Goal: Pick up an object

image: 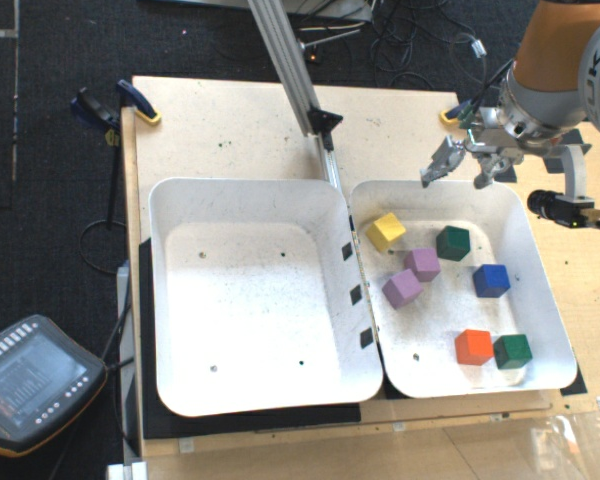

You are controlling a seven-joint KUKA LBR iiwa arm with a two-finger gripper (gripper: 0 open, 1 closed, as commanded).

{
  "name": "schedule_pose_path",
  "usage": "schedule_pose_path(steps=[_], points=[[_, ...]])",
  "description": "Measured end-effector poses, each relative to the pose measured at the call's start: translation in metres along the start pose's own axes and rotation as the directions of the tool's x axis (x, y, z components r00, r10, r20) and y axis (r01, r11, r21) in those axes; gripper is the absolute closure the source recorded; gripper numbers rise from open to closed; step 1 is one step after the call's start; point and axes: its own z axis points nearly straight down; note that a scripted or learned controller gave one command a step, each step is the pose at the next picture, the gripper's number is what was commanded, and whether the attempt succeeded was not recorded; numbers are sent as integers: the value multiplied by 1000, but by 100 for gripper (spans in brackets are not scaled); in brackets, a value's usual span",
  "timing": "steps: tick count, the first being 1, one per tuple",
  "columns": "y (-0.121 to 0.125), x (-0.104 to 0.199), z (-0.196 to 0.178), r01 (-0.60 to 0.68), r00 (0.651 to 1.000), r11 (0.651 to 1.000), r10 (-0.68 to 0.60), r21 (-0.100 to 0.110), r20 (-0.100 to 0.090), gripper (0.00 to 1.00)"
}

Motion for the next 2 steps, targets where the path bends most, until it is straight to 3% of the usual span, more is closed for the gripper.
schedule_pose_path(steps=[1,2], points=[[1,0,-3,1,1000,1000,-1,-4,1,0],[-6,-8,51,-4,1000,1000,4,1,1,0]])
